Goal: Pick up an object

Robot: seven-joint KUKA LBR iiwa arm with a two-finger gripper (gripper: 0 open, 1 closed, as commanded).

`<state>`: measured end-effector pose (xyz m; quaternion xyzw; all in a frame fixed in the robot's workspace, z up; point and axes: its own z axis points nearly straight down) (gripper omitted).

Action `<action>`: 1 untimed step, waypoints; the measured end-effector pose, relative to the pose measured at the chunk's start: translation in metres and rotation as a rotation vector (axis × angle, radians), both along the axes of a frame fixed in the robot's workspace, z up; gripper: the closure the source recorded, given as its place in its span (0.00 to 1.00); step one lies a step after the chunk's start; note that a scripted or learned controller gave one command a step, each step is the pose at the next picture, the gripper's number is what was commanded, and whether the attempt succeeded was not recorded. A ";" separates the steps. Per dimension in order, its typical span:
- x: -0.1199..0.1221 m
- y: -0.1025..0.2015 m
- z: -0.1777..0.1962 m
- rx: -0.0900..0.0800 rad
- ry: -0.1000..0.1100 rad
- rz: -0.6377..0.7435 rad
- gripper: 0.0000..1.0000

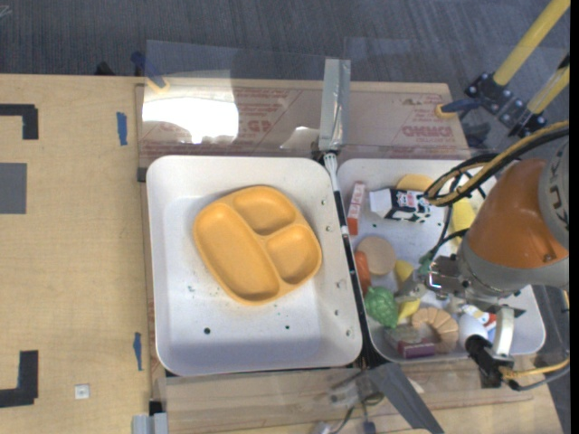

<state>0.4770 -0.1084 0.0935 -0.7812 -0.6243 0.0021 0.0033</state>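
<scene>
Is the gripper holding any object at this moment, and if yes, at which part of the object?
It cannot be told: the grey arm with the orange band covers its gripper above the cluttered right white bin.

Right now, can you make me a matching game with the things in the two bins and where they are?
Things:
1. orange divided plate
2. green leafy toy
3. black and white box
4. small red and white carton

Places:
A. far end of the right bin, by a yellow toy
B. in the left bin
C. right bin, standing against its left wall
D. right bin, nearer the front, beside the left wall

Pairs: 1-B, 2-D, 3-A, 4-C
</scene>
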 end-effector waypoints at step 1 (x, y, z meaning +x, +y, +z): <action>0.036 -0.001 -0.006 -0.003 -0.009 -0.119 0.00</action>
